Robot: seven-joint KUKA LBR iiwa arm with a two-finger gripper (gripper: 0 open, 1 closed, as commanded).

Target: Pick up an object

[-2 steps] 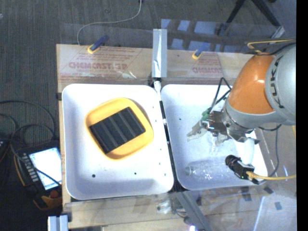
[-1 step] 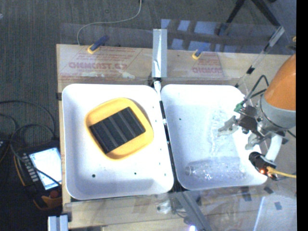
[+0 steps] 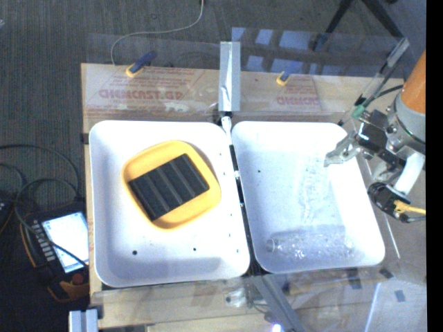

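A yellow rounded dish with a black ribbed insert (image 3: 172,182) lies in the left bin (image 3: 111,254), a little above its middle. In the right bin (image 3: 266,151) a clear plastic bottle (image 3: 308,242) lies on its side near the front wall. A second patch of clear crinkled plastic (image 3: 313,185) lies further back. My gripper (image 3: 339,153) hangs over the right bin's far right corner, above and to the right of the clear plastic, touching neither piece. Nothing shows in its grasp.
The grey arm with its orange band (image 3: 415,95) and cables reaches in over the right bin's right rim. A metal strip (image 3: 228,75) stands behind the seam between the bins. Two small clamps (image 3: 140,63) sit on the back board.
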